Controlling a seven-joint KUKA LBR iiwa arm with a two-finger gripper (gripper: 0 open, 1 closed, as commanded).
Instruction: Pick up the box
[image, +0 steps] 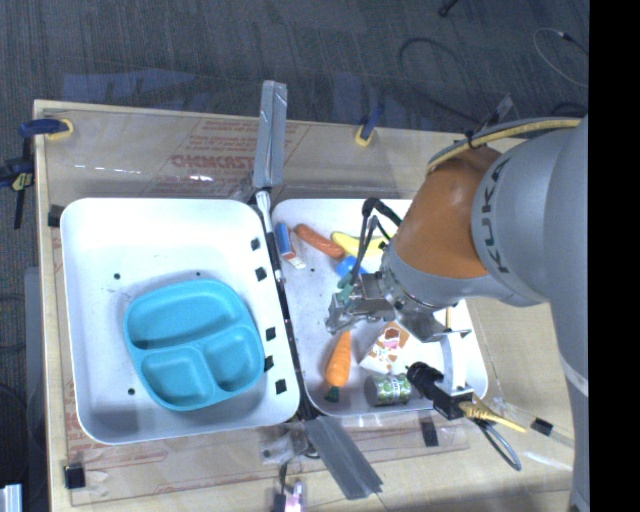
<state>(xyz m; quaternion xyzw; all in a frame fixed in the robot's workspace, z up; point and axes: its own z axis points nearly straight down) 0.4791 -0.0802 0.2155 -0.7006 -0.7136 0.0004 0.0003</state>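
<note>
White bins sit side by side on the bench. The left bin (90, 300) holds a blue divided tray (195, 343) at lower left of centre. In the right bin (310, 215), the gripper (350, 308) hangs low at frame centre-right, jaws parted and nothing visible between them. The box (385, 350), small with red-and-white print, lies just right of and below the gripper. An orange carrot (340, 362) lies beside it; a green can (388, 389) sits below.
</note>
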